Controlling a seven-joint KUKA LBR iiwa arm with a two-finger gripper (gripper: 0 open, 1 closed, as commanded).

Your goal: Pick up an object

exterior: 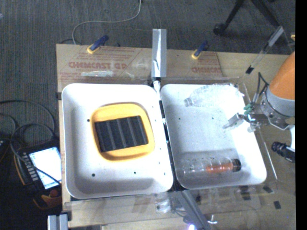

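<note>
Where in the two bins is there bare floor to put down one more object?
Right bin: the middle is bare, between the crumpled clear bottle above and the clear bottle along the near wall. Left bin: crowded, since the yellow tray leaves narrow margins. The gripper reaches over the right bin's right edge.

Two shallow white plastic bins point(76, 128), smooth, faintly glossy. Flat yellow plastic tray with dark ribbed panel point(123, 131) looked matt. Clear crumpled plastic bottle point(206, 96), shiny, see-through. Clear plastic tube with orange contents and dark cap point(211, 166), glossy. Brown wooden board with red lettering point(96, 63), dull, under clear film. Grey carpet floor point(33, 23), rough weave. Silver metal bar point(159, 54), brushed sheen.
</note>
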